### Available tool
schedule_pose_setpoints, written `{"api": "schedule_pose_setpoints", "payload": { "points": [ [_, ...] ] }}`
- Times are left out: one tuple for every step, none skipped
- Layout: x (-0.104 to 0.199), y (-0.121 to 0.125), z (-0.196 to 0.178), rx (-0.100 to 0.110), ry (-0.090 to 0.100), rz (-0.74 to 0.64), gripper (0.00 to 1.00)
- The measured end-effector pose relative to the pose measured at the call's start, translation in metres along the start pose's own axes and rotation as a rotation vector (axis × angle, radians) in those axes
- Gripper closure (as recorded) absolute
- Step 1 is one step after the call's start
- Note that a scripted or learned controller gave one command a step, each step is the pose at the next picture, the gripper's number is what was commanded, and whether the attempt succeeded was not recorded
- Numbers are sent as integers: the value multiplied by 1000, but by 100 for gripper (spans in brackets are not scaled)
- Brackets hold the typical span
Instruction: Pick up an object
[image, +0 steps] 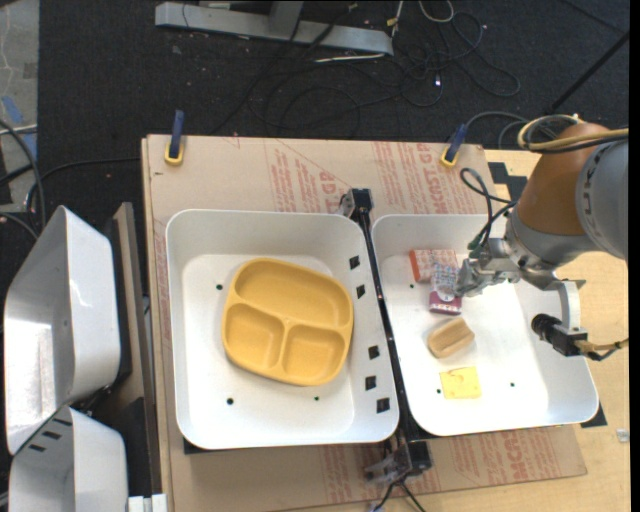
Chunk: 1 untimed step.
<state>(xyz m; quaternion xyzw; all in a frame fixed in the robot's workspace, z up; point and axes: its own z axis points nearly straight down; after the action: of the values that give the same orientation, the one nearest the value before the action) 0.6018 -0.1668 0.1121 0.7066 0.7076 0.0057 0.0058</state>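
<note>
The left bin (190, 330) holds a yellow divided plate (287, 321), lying flat and apart from the arm's reach for now. In the right bin (560, 390), the gripper (470, 278) hangs over a red-and-white packet (432, 265) and purple packet (444, 297), likely the targets; whether it is spread or closed cannot be told, while a tan block (450, 338) and yellow square (460, 383) lie nearer

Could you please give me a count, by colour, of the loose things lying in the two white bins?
Yellow: 2, the tray in the left bin and the flat square in the right bin
Tan: 1, the block
Red and white: 1, the packet
Purple: 1, the small pack below the packet
Total: 5
</note>
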Motion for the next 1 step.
{"api": "schedule_pose_setpoints", "payload": {
  "points": [
    [-8,2,-47,12,-2,0,100]
  ]
}}
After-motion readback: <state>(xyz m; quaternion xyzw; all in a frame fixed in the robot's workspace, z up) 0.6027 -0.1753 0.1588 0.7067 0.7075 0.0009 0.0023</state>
